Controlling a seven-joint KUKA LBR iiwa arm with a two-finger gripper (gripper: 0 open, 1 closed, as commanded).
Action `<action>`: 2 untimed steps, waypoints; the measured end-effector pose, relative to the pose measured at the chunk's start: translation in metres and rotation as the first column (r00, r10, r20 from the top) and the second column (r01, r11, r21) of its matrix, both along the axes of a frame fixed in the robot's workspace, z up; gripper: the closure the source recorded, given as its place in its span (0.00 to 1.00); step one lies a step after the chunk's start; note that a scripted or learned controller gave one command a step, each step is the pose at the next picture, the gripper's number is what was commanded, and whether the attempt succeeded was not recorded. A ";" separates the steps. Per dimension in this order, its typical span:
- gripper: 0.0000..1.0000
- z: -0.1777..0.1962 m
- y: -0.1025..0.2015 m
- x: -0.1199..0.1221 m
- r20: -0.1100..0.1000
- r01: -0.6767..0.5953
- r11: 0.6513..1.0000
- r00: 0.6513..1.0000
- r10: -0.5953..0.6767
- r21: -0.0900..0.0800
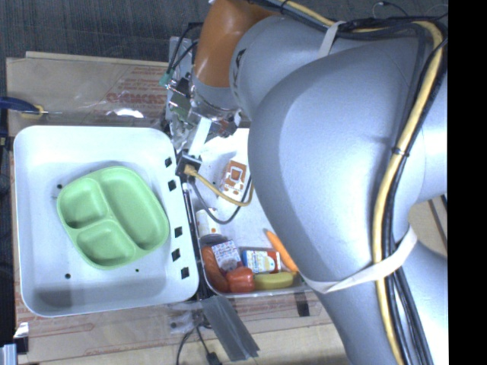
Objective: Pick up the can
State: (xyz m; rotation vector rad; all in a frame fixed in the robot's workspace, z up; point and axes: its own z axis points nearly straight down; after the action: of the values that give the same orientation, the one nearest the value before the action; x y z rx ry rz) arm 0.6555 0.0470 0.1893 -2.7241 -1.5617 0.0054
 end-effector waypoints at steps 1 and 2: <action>1.00 0.000 -0.043 0.001 -0.001 0.315 0.949 0.949 -0.315 0.000; 1.00 -0.001 -0.094 -0.027 -0.007 0.518 0.856 0.856 -0.518 -0.003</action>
State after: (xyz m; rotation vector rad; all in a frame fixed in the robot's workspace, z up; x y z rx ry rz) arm 0.6288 -0.0470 0.1884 -3.0401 -0.7712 0.0158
